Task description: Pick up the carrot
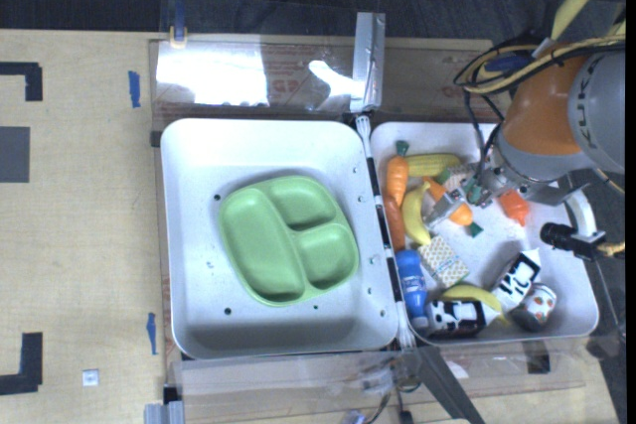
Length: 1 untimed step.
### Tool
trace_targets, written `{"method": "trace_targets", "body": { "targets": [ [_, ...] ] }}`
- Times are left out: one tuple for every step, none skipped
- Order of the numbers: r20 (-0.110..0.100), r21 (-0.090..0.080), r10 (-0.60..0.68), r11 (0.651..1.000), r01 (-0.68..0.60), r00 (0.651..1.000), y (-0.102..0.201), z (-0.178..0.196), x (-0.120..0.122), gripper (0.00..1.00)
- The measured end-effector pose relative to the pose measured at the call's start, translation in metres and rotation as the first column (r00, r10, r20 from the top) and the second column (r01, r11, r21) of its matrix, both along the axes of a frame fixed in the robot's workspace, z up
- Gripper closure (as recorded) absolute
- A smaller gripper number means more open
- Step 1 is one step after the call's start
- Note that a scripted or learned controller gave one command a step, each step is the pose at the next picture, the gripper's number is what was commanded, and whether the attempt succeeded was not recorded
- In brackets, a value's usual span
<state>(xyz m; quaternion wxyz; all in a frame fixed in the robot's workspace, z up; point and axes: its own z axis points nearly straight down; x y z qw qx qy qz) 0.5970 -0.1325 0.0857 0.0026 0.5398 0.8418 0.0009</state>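
Note:
The carrot (pixel 397 186) is a long orange piece lying lengthwise along the left wall of the right bin (pixel 586 318), its top end near a yellow banana (pixel 437 164). My gripper (pixel 465 196) hangs low over the middle of that bin, to the right of the carrot and apart from it. It is above a clutter of small items, among them a small orange piece (pixel 459 212). The arm's orange band (pixel 542 114) sits above and to the right of the gripper.
The left bin (pixel 189 164) holds a green divided plate (pixel 288 238). In the right bin lie a second banana (pixel 412 218), a third banana (pixel 473 295), a blue bottle (pixel 410 279), a checkered packet (pixel 444 260), a black-and-white box (pixel 519 278), a cow-patterned toy (pixel 457 315) and a red-orange piece (pixel 513 206).

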Motion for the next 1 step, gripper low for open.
{"method": "trace_targets", "body": {
  "targets": [
    [0.002, 0.000, -0.004, 1.000, 0.004, 1.000, -0.0014, 0.0087, 0.0010, 1.00]
  ]
}}
